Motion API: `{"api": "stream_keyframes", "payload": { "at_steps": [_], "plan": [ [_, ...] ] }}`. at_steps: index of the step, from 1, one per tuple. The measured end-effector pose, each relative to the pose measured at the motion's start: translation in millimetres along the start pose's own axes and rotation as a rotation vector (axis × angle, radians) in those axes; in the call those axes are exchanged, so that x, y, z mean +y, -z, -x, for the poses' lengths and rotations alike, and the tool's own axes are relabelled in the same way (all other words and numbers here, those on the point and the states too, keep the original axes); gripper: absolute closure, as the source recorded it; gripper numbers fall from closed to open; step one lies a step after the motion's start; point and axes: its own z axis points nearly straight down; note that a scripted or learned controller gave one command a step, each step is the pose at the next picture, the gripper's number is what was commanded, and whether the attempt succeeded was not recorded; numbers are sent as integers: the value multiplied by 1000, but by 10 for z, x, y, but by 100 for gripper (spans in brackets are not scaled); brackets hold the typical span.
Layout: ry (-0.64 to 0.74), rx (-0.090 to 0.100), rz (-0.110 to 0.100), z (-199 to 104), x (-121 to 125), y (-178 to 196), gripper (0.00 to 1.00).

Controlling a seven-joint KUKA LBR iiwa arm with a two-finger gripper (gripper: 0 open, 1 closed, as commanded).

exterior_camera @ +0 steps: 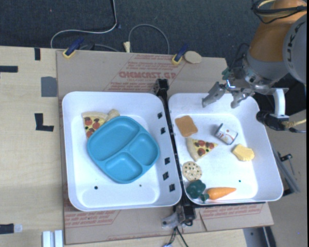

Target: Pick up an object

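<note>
The right bin (262, 189) holds several toy foods: a brown toast slice (186, 125), a pizza wedge (201, 147), a small white-and-red can (226, 134), a yellow piece (243, 152), a cookie (191, 170), a green item (196, 190) and an orange carrot (221, 192). My gripper (226, 98) hangs above the bin's far edge, open, with its two grey fingers (212, 96) spread and nothing between them. It sits well above and behind the can.
The left bin (74, 189) bears a blue divided plate (123, 148) and another pizza slice (94, 121) beside a pale piece (113, 114). Black clips (161, 89) join the bins. Cables (113, 14) and a round tan object (192, 57) lie behind them.
</note>
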Motion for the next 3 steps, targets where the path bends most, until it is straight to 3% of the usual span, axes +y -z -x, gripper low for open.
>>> {"api": "stream_keyframes", "payload": {
  "at_steps": [1, 2, 3],
  "plan": [
    [0, 2, -11, -233, 2, -1201, 0],
    [0, -3, 5, -270, -159, -1537, 0],
    [2, -1, 5, -216, 364, -1525, 0]
  ]
}}
